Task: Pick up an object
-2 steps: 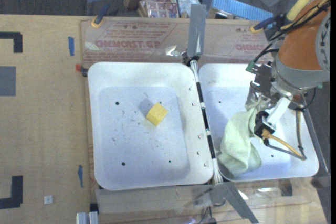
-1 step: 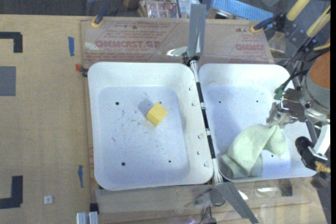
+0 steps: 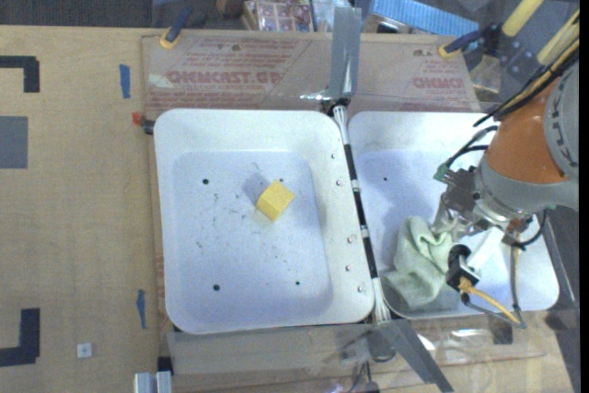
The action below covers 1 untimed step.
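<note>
A small yellow block (image 3: 274,200) lies tilted near the middle of the left white bin (image 3: 184,152). A crumpled pale green cloth (image 3: 416,270) sits at the front left of the right bin (image 3: 396,143), draped against its front wall. My gripper (image 3: 448,236) hangs below the orange band of the arm and is down at the cloth's upper right edge, touching or nearly touching it. The wrist body and its cables hide the gripper tip, so whether it has hold of the cloth cannot be made out.
A raised divider (image 3: 354,198) runs between the two bins. A yellow cable (image 3: 488,299) trails from the wrist over the right bin's front edge. Cardboard (image 3: 239,74) and clutter lie behind the bins. The wooden bench (image 3: 74,198) extends to the left.
</note>
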### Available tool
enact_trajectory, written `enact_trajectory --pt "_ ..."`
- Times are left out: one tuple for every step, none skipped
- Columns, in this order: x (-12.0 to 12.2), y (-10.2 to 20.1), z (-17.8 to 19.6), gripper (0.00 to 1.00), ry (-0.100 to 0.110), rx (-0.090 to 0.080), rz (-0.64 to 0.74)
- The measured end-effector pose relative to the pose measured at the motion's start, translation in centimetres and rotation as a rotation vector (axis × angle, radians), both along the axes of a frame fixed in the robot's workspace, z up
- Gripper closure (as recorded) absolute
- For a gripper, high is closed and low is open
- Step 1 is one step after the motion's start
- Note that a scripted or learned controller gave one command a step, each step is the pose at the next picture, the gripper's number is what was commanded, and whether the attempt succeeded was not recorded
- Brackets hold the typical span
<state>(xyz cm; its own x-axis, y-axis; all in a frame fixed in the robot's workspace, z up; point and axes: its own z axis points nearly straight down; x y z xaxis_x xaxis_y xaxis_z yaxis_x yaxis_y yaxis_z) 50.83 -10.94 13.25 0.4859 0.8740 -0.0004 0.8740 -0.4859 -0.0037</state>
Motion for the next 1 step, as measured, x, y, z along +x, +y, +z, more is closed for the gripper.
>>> enact_trajectory --pt "-1.87 -4.89 8.08 1.00 -0.006 -0.004 0.505"
